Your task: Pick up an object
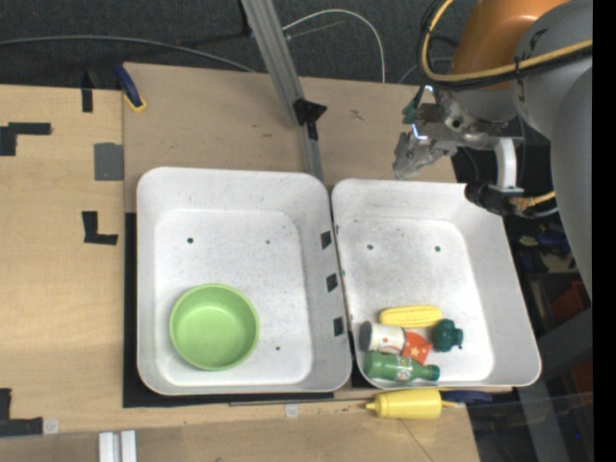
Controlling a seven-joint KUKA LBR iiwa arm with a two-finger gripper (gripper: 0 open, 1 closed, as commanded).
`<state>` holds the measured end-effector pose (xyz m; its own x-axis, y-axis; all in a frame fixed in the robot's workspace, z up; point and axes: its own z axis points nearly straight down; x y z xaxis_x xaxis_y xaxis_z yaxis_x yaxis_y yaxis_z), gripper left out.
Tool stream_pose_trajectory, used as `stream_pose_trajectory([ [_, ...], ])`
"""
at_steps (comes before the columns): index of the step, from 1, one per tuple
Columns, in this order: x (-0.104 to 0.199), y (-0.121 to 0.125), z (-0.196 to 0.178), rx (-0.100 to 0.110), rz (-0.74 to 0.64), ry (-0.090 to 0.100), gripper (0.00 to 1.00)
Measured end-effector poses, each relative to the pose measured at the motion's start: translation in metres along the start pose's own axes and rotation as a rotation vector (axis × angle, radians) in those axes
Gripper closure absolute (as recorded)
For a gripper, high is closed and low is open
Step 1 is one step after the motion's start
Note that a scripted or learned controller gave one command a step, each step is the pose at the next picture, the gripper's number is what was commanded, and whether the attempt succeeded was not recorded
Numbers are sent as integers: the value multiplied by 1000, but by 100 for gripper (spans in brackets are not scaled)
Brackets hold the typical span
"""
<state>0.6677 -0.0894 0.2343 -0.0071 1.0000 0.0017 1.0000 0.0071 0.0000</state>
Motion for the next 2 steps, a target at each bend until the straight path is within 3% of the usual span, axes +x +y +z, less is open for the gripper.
stream_pose_trajectory([
  [2,111,-1,-13,1,3,-1,100],
])
